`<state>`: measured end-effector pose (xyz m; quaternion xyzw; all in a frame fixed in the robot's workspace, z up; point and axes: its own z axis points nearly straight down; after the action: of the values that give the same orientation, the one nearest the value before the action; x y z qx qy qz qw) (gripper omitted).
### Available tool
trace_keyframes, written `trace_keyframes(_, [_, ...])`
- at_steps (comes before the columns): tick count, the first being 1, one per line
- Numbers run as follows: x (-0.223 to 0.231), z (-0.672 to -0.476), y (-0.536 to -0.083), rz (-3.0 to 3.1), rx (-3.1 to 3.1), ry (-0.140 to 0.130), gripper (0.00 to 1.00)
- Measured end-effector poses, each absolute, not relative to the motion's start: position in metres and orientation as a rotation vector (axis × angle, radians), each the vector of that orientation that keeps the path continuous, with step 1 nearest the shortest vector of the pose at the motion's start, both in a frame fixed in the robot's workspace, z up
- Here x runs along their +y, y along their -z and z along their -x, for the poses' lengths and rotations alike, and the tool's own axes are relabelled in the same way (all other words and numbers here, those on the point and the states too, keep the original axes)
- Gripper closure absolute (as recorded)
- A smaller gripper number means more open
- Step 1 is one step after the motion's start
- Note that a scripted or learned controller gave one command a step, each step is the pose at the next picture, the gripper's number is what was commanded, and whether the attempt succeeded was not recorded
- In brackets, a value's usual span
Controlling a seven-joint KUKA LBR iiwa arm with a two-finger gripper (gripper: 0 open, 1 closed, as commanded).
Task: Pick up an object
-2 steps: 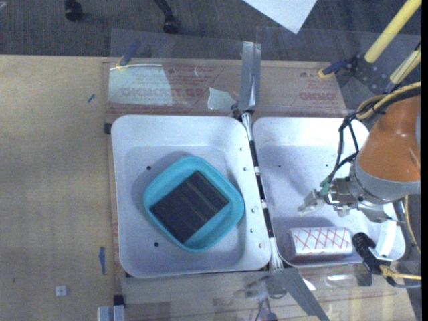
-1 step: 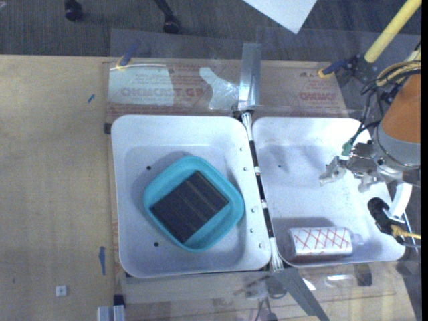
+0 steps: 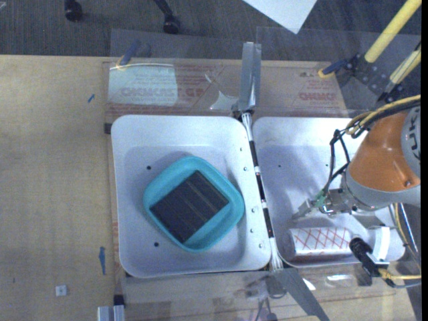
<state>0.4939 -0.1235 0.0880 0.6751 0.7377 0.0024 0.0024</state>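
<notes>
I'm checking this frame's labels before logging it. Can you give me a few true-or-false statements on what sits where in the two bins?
1. The teal square dish lies in the left white bin. True.
2. The dish holds a dark ridged square block. True.
3. The red-and-white patterned flat box lies in the left bin. False: it lies in the right white bin, near its front edge.
4. The grey arm with the orange band hangs over the left bin. False: over the right bin.

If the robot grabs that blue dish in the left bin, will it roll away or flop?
Probably neither. The blue dish looks like a rigid, squarish container with rounded corners sitting flat in the left bin, so it should slide rather than roll. A dark ridged slab fills its inside and may add weight or shift. Its smooth rim could be slippery.
</notes>
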Motion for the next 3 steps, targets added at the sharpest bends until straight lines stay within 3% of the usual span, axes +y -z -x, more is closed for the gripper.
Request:
trace_keyframes(1, [-0.160, -0.601, -0.088, -2.287, 2.145, -0.004, 0.00])
trace_keyframes(2, [-0.213, -0.617, -0.134, -2.280, 2.156, -0.001, 0.00])
trace_keyframes(3, [-0.202, -0.562, -0.206, -2.388, 2.043, 0.001, 0.00])
